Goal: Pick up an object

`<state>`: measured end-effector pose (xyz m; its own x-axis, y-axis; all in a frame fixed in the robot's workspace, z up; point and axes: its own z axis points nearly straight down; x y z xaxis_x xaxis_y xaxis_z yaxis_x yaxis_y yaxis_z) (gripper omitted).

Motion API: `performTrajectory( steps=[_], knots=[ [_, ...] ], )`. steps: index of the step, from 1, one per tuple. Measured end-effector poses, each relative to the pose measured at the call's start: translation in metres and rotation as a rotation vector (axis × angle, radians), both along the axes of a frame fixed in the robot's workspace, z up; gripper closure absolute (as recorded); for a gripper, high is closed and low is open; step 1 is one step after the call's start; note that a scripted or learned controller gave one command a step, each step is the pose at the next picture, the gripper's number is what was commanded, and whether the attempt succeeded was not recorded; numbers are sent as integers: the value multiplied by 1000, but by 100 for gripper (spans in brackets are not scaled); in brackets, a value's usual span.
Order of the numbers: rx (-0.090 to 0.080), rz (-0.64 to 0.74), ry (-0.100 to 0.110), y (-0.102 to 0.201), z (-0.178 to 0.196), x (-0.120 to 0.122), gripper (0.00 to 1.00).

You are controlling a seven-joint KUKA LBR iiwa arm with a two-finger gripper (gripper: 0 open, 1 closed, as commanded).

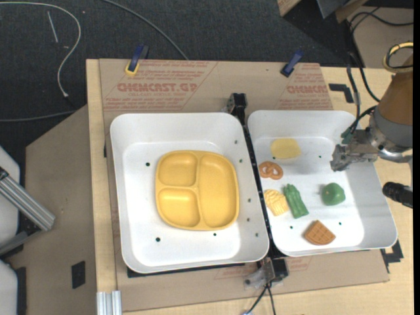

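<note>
The right bin (367, 236) holds several toy foods: a pale yellow round piece (285, 148), a pretzel (270, 170), a yellow ridged piece (276, 203), a green vegetable (296, 200), a green round piece (333, 193) and an orange waffle-like wedge (319, 232). My gripper (344, 157) hangs over the right side of this bin, above and a little right of the green round piece. Nothing shows between it and the bin floor.
In the left bin (131, 136) lies a yellow divided plate (197, 190). Blue clamps (136, 59) (292, 63) hold the cardboard at the back. Cables run near the arm at the right edge (357, 90).
</note>
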<state>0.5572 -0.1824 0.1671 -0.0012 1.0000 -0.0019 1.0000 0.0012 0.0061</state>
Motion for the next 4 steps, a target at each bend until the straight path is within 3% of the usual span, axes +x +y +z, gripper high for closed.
performTrajectory(
  steps=[1, 2, 4],
  knots=[
    [0, 0, -1, -4, 64, 2, 100],
    [1, 0, 3, -4, 70, 3, 100],
    [2, 4, 4, 116, 60, 41, 100]
  ],
)
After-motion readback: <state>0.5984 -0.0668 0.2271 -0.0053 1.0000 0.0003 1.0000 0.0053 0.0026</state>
